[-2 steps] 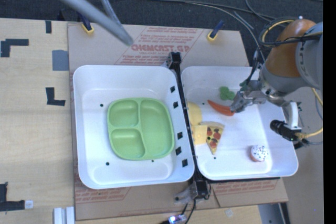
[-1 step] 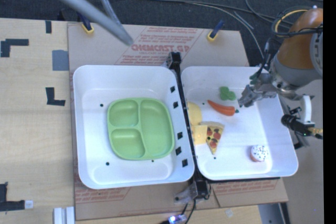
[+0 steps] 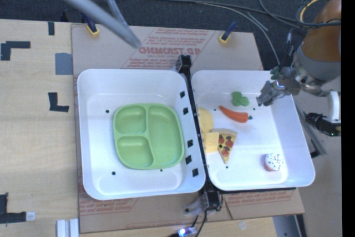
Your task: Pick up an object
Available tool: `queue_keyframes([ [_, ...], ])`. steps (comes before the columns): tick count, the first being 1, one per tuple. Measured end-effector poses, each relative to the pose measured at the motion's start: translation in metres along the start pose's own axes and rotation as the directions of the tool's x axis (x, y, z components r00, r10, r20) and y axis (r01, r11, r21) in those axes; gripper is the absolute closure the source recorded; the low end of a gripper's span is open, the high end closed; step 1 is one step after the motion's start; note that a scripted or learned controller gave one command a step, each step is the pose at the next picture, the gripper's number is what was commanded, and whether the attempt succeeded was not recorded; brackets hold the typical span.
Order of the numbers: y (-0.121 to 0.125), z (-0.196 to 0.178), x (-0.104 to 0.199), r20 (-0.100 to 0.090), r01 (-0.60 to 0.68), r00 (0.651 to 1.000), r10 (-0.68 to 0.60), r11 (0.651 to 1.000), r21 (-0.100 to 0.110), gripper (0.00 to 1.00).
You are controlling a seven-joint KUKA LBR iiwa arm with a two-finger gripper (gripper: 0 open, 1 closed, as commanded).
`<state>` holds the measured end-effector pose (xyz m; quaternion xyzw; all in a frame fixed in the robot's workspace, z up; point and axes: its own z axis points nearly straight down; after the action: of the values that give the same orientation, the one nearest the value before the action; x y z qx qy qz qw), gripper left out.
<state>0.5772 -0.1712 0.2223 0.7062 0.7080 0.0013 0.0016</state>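
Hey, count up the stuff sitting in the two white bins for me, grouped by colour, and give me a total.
Green: 2, the divided plate and the small green piece
Red-orange: 1, the chili pepper
Yellow: 2, the cheese piece and the pizza slice
White with dots: 1, the small round item
Total: 6

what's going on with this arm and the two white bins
A grey robot arm with an orange band reaches in from the right, its gripper over the right white bin, near a small green toy and an orange-red toy chilli. A toy pizza slice, a yellow piece and a white speckled round toy also lie there. Nothing is visibly held. The left white bin holds a green divided plate.
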Motion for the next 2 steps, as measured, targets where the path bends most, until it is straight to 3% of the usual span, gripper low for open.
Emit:
queue_keyframes([
  [1,0.001,-0.018,0.001,0.000,-0.001,1.000,0.001,1.000,0.002,1.00],
  [2,-0.007,-0.021,0.053,-0.002,0.003,1.000,-0.003,1.000,0.004,1.00],
])
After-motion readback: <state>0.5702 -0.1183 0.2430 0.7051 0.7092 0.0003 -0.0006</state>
